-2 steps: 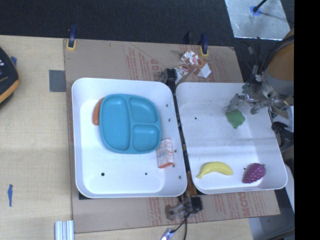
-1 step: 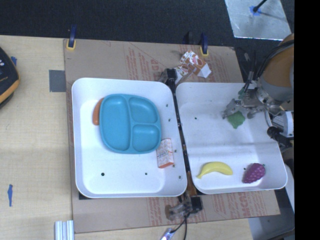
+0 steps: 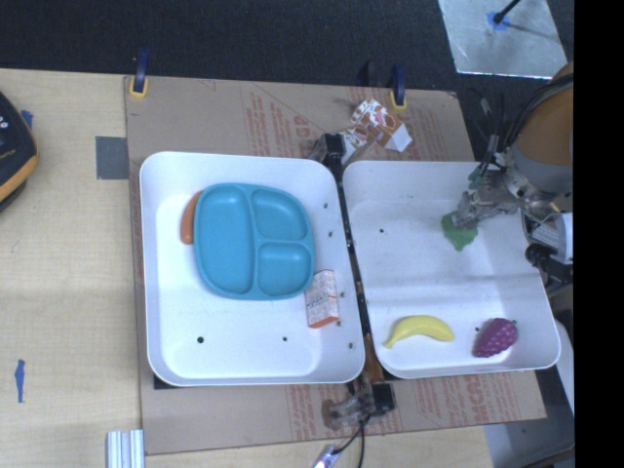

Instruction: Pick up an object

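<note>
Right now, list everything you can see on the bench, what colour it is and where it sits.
Bins: two, white, side by side on cardboard.
Divided plate: one, blue, left bin.
Orange object: one, tucked under the plate's left edge; kind unclear.
Small packet: one, white and orange, left bin's right edge.
Banana: one, yellow, right bin, near side.
Grapes: one bunch, purple, right of the banana.
Green object: one, right bin, far side, at the gripper.
Wrapper: one, crumpled, behind the bins.
Gripper: one, grey, over the green object; grasp unclear.
</note>
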You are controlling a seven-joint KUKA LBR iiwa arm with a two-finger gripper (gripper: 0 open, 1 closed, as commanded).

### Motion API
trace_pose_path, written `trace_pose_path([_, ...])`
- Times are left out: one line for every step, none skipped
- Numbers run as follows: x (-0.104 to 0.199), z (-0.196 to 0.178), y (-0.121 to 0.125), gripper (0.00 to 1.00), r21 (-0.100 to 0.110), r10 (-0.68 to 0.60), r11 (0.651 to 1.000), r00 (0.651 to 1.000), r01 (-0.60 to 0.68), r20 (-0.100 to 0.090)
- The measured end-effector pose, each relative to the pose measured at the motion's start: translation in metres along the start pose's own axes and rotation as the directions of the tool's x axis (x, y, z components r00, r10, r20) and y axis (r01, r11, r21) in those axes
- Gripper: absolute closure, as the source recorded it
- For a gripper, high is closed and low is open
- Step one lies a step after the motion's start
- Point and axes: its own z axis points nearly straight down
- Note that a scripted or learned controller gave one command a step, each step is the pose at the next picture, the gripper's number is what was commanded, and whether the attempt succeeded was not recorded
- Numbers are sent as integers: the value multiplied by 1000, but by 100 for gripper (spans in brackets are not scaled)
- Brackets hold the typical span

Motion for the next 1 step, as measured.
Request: trace_pose_path([52, -117, 0, 100, -6, 3, 1000, 1000, -3, -2])
